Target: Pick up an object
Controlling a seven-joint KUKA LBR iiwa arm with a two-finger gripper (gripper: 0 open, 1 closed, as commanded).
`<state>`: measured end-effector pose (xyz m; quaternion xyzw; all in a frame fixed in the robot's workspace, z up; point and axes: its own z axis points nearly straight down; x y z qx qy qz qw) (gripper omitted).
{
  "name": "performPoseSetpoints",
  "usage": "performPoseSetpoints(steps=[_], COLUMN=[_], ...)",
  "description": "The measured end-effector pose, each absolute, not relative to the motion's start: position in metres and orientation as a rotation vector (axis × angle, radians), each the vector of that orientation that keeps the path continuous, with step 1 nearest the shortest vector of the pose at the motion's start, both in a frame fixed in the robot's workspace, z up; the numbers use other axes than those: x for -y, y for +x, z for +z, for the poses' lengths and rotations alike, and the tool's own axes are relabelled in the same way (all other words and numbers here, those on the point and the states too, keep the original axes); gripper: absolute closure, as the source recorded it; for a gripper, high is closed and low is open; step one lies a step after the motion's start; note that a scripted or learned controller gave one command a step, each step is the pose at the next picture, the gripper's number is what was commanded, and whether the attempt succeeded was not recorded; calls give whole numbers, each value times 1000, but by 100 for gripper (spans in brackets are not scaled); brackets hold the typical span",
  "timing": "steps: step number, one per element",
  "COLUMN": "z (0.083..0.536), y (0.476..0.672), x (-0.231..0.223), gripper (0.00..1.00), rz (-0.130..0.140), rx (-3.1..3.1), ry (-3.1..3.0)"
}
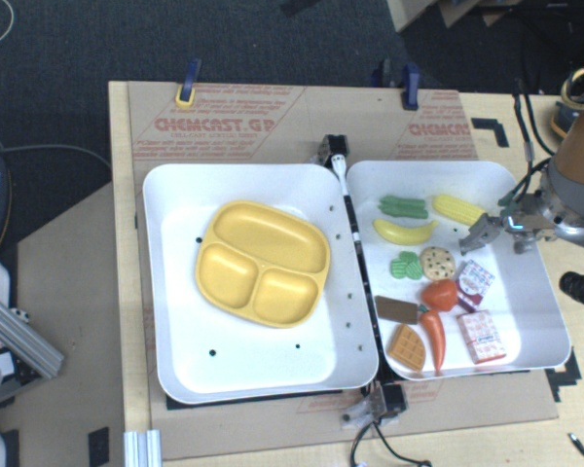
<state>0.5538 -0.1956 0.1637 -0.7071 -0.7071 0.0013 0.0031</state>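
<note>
Camera view, slanted down on the worktop (pixel 273 105). Hand (pixel 489 233): enters from 3 o'clock, poised over the upper right part of the right bin (pixel 550 309); its dark fingers appear spread apart with nothing between them, though detail is small.

Nearest items, right bin: yellow corn (pixel 456 208) just at 11 o'clock of the hand; small white packet (pixel 476 278) just at 6 o'clock; cookie (pixel 436 261) and tomato (pixel 441 295) toward 8 o'clock. Further out: banana (pixel 403 231) and green pea pod (pixel 403 205) toward 9 to 10 o'clock; green leafy piece (pixel 405 267); brown bar (pixel 399 309); red pepper (pixel 435 339); waffle piece (pixel 407 348); larger red-and-white packet (pixel 483 338) at 6 o'clock.

Left bin (pixel 175 358): yellow divided plate (pixel 263 263), well apart from the hand.

Handling note, as judgement: no object chosen or gripped yet. The corn or the small packet looks the likeliest target. Descend squarely over one item, straddle its narrow width, and keep clear of crowded neighbours and the bin wall before closing.
</note>
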Motion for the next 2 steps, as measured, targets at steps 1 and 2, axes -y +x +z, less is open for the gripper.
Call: performPoseSetpoints(steps=[1,2], z=[120,87], y=[557,559], x=[197,197], gripper=[0,0], rz=[4,-3], rx=[2218,2223], ry=[-2217,-2224])
